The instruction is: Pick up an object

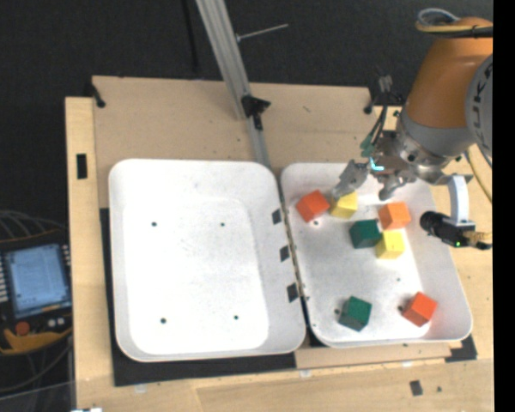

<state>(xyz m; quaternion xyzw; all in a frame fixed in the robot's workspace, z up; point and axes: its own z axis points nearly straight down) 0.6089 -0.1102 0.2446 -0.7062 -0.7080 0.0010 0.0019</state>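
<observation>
Nearest you in the right bin (pixel 442 269) sit a green cube (pixel 355 312) and an orange one (pixel 419 308), matte, hard-edged blocks. Farther back, the end effector (pixel 371 184) hovers just above a small yellow cube (pixel 344 205) lying slightly down-left of it (your likeliest target); I cannot tell its state.

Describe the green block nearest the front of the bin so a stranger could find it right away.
Look in the right-hand white bin, the one holding the coloured blocks. Along its near edge sits the green block, apart from the cluster under the gripper. The nearby orange block differs in colour.
</observation>
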